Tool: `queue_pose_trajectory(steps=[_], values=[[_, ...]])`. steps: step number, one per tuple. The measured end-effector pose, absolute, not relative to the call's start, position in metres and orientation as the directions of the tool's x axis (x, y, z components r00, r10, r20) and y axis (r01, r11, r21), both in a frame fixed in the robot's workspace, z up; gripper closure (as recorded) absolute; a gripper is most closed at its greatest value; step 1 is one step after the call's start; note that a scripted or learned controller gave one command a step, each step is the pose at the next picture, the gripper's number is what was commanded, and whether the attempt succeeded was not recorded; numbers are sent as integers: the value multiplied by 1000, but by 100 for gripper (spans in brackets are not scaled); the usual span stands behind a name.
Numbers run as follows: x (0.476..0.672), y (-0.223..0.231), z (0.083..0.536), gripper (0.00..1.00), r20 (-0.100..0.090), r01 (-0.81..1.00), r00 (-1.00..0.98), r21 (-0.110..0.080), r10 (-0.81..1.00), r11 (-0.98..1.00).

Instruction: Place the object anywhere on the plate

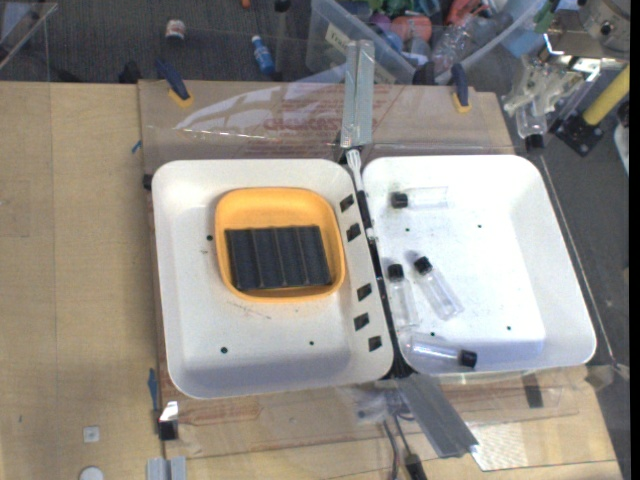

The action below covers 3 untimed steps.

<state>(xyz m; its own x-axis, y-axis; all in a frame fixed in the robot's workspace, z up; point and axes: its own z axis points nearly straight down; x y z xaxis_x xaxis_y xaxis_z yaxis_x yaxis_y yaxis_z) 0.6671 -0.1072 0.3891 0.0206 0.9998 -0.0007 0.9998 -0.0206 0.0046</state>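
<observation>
From the overhead camera view, a yellow plate [281, 205] is sitting in the left bin [185, 268], carrying a dark ribbed block [279, 257] on it. Four clear vials with black caps are lying in the right bin [520, 258]: one [418, 198] at the far side, two [433, 284] [400, 292] near the middle just beside each other, and one [440, 353] at the near edge. A container of colourful clutter [420, 8] is standing beyond the bins.
</observation>
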Motion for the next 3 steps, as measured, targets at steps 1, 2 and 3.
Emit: queue_pose_trajectory(steps=[1,2,3], values=[[667,-123,437,100,-5,978,-211,8,978,211],[667,-173,437,100,-6,949,-314,7,949,314],[667,-201,437,100,-8,832,-554,7,832,554]])
